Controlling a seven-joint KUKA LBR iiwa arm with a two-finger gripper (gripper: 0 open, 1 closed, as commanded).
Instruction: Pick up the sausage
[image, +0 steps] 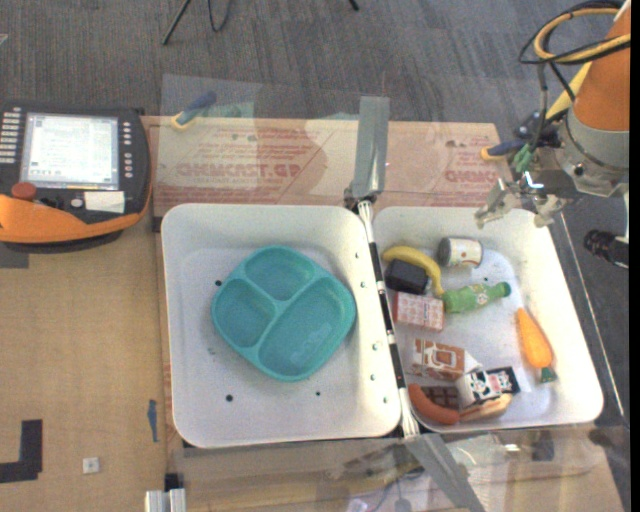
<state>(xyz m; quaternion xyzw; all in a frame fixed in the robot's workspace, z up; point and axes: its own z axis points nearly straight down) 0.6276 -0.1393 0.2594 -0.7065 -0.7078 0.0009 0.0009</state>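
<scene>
The sausage (437, 404) is a reddish-brown curved piece lying at the near left corner of the right bin (572, 330), partly under a black-and-white carton (489, 383). My gripper (519, 203) hangs above the far right rim of that bin, well away from the sausage, with its two fingers spread apart and nothing between them.
The right bin also holds a banana (415, 260), a black block (406, 276), a small can (459, 251), a green bottle (476, 296), a carrot (535, 341) and small cartons (420, 311). A teal divided plate (284, 312) lies in the left bin (190, 330). A control pendant (70, 170) sits far left.
</scene>
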